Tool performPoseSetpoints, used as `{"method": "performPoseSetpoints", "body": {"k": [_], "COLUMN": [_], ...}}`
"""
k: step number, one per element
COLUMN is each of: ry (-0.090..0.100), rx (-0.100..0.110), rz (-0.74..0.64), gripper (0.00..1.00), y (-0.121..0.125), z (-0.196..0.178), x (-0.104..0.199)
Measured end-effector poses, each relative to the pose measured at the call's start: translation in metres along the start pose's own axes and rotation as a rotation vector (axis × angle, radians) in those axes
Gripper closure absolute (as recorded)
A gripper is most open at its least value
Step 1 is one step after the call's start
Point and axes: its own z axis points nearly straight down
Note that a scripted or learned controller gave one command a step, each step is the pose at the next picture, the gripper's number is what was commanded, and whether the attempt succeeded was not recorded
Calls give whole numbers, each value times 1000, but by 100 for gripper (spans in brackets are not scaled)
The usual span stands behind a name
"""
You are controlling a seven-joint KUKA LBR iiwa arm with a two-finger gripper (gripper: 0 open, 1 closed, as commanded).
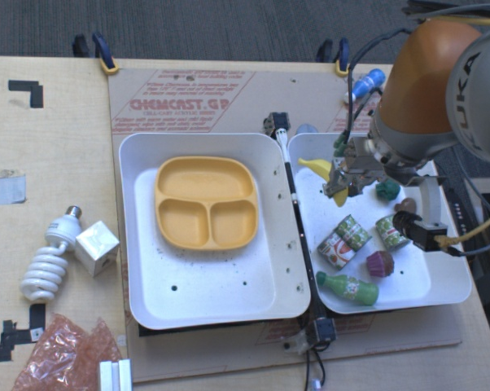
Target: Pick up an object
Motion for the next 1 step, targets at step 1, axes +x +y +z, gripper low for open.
{"method": "performPoseSetpoints", "body": {"k": [1], "ry": [0], "rx": [0], "rz": [0], "gripper": [100], "y": [9], "z": [6], "x": [12]}}
